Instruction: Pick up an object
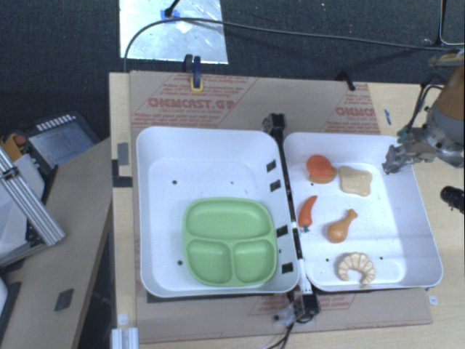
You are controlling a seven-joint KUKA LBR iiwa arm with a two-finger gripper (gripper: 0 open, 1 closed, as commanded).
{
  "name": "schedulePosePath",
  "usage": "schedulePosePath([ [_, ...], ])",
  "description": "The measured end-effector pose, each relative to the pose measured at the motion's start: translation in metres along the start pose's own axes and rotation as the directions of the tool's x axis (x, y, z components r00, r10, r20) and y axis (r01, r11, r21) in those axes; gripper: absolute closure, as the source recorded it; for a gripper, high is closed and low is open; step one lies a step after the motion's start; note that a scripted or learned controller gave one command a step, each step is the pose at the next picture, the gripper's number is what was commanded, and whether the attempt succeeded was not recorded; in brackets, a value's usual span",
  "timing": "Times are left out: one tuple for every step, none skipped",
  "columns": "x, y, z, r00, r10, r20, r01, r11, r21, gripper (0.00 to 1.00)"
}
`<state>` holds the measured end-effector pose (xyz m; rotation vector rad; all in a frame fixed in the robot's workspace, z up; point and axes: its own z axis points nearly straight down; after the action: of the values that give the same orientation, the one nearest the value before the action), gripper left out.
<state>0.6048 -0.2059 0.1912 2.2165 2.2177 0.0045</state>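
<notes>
- Gripper (396, 158) hangs at the upper right rim of the right bin (407, 224), apart from every item. Cannot tell how the jaws stand; too small and dark.
- Nothing held. Candidate objects all lie loose on the right bin's floor: a round orange-red toy tomato (320, 169), a pale flat bread slice (355, 180) just beside it, a slim red chili (308, 211), an orange-brown drumstick (341, 227), and a ridged tan croissant (356, 267) nearest the front.
- Items look like smooth moulded plastic play food, spread apart, probably so that each can be gripped singly.
- Bread slice lies nearest the gripper; likely the easiest reach.
- Left bin (156, 195) carries a green three-compartment plate (227, 240), glossy with rounded corners.
- Both bins sit on cardboard over the tabletop (407, 97).
</notes>
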Motion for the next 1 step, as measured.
schedulePosePath([
  [-0.0005, 0.0017, -0.0424, 1.0, -0.003, 0.0, 0.003, 1.0, 0.0, 1.0],
])
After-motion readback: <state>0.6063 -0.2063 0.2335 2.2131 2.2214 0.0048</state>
